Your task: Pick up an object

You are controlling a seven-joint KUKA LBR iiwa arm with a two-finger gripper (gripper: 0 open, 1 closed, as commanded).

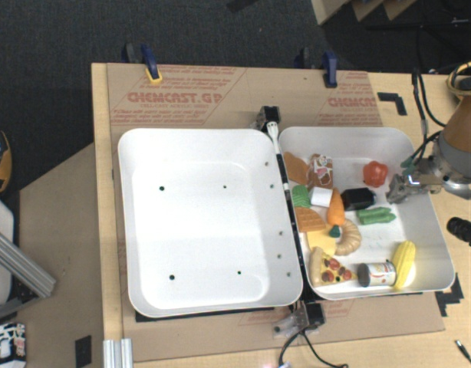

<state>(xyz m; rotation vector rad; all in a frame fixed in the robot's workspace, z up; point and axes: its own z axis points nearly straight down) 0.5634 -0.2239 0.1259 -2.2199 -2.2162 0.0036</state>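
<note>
The worktop [220, 90], faced with printed brown board, is seen to carry two shallow white bins side by side. The left bin [143, 205] is set well apart from the action; the right bin [423, 228] holds a crowded heap of toy food. The grey arm [458, 156] is brought in from the right, over that bin's right rim, and its end effector [400, 186] is found low above the bin's upper right part, just right of the red tomato [376, 173] and above the green pod [376, 215]. Whether it is spread or pressed together cannot be told, as it is too small and blurred. Nothing is seen held.

The step in hand is judged to be the approach, with no object yet picked up. The nearest candidates are taken to be the tomato, the pod and the black piece [357, 198]; a yellow corn cob [404, 263] and a small can [377, 273] lie farther toward the front. For the next move, one piece must be chosen, the end effector centred over it and lowered, and neighbours kept clear
</note>
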